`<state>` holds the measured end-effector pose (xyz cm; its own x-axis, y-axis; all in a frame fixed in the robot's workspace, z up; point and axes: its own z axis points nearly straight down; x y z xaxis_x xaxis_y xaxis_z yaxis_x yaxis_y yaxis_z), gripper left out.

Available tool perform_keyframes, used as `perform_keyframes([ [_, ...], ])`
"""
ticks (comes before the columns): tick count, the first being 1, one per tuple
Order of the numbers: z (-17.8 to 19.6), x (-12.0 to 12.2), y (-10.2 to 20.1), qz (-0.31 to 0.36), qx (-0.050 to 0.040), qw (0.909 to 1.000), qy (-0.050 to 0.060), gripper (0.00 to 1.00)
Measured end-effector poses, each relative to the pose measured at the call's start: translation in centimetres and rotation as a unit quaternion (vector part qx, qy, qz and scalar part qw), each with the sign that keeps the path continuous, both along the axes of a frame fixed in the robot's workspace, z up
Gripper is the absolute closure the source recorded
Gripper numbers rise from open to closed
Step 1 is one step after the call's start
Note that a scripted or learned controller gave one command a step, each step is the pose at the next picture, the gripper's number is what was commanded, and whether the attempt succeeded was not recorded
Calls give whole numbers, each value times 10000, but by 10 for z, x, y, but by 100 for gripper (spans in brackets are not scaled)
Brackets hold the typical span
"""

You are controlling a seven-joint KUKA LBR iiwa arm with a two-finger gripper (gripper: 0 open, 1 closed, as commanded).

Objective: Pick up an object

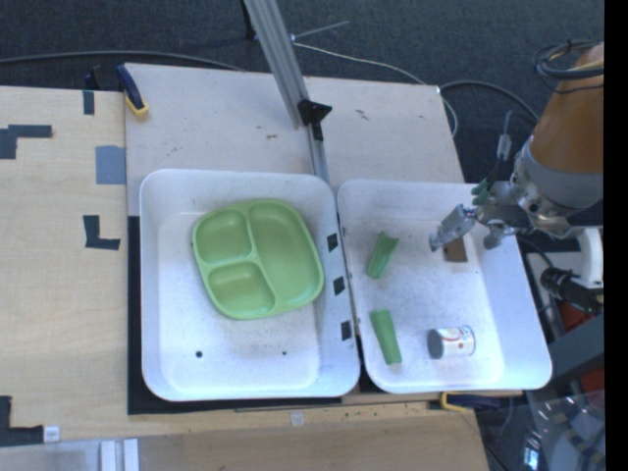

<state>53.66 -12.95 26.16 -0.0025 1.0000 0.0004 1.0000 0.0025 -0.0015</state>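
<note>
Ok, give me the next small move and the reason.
Probably lower the gripper straight down. It hangs over the right bin, above a small brown block near its far right side. The two green pieces and the can lie farther off, so the block looks like the nearest target.

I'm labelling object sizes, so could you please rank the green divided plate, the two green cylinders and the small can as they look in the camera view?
1. Green divided plate, by far the largest.
2. Lower green cylinder and upper green cylinder: too alike to rank.
3. Small can, slightly smaller.
</note>
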Motion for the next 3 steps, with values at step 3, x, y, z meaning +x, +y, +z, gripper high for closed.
perform_keyframes([
  [3,-127,0,2,-6,4,10000,36,0],
])
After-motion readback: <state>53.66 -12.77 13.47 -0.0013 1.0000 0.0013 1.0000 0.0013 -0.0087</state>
